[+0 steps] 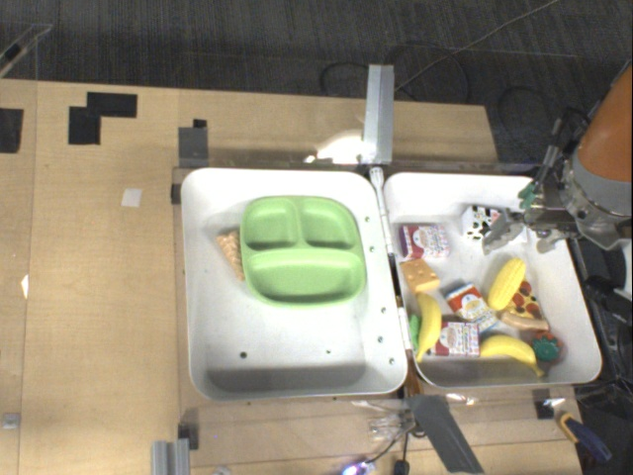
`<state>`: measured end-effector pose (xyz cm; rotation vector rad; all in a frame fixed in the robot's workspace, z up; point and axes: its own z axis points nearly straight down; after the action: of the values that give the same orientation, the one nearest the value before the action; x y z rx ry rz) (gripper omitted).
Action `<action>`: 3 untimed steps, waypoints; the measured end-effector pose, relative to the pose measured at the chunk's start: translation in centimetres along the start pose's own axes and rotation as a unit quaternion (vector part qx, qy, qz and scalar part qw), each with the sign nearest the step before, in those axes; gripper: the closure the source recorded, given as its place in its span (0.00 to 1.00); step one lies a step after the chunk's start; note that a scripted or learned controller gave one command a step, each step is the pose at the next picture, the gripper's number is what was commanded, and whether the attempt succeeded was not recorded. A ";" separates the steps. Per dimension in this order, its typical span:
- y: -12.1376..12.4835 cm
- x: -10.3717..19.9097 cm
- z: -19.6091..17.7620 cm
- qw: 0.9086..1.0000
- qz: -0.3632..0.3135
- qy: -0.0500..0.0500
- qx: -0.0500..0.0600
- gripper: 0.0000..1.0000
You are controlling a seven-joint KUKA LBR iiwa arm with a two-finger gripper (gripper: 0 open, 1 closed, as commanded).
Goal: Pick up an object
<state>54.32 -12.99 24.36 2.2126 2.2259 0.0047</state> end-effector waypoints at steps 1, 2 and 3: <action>-5.6 2.6 3.3 1.000 -0.010 0.000 0.000 0.00; 0.7 6.5 5.9 1.000 -0.002 0.000 0.000 0.00; -4.2 2.0 14.9 0.999 0.033 0.000 -0.001 0.00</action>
<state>50.22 -10.98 9.43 2.2837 2.1513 0.0075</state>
